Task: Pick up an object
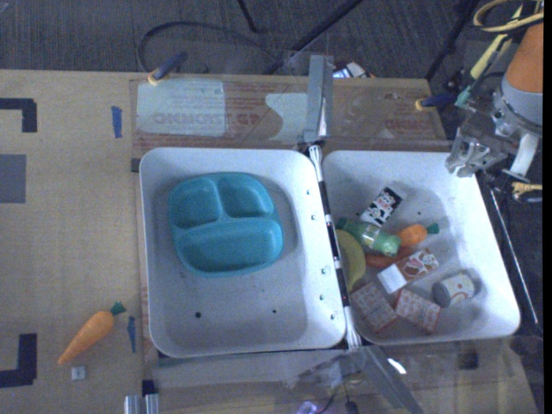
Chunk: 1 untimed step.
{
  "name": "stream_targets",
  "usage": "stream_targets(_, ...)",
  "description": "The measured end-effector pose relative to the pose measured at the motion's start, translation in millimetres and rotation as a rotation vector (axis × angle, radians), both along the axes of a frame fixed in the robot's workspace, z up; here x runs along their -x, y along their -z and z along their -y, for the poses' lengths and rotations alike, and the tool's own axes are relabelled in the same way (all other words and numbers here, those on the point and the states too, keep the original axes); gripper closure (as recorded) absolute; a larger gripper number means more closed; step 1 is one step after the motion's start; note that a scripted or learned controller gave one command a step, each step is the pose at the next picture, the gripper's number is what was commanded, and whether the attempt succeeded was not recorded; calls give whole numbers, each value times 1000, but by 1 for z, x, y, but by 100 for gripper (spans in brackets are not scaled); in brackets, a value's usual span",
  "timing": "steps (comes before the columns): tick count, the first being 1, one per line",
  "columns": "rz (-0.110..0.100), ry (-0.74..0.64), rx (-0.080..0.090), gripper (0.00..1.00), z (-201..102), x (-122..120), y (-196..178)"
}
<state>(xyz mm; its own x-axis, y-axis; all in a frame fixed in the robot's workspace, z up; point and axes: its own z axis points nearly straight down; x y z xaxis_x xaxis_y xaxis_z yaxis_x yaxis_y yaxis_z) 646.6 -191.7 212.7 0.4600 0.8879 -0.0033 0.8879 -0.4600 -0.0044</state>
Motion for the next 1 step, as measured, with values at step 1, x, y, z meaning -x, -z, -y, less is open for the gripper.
stream_targets(1, -1, -2, 1, 100, 0, -1, -8)
